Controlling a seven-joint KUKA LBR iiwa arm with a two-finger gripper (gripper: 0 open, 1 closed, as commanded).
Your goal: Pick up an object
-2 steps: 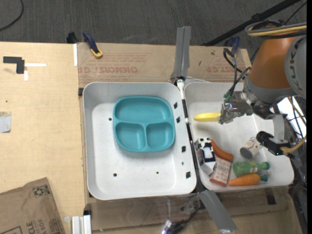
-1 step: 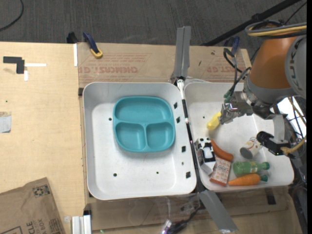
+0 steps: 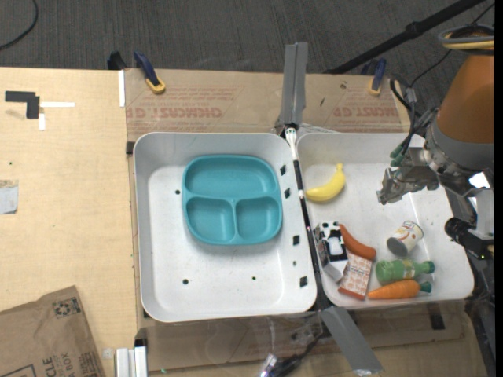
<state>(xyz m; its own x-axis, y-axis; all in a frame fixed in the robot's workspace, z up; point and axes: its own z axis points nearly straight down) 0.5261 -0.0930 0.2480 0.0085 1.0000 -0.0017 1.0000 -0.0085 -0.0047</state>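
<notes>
The right bin (image 3: 369, 154) holds a yellow banana (image 3: 327, 185) near its left wall, a small white can (image 3: 404, 238) on its side, a green bottle (image 3: 402, 269), an orange carrot (image 3: 394, 290), a red sausage (image 3: 358, 244), a red-and-white packet (image 3: 357, 276) and a black-and-white item (image 3: 333, 242). My gripper (image 3: 390, 193) hangs over the bin's right part, above and just behind the can, with nothing visible between its fingers. The left bin (image 3: 157, 234) carries a teal divided plate (image 3: 233, 199).
A grey divider bar (image 3: 295, 93) runs between the two bins. Blue-and-yellow clamps (image 3: 149, 72) sit at the cardboard's back edge. A brown paper bag (image 3: 43, 336) lies at the bench's front left. Black cables and a stand crowd the right side.
</notes>
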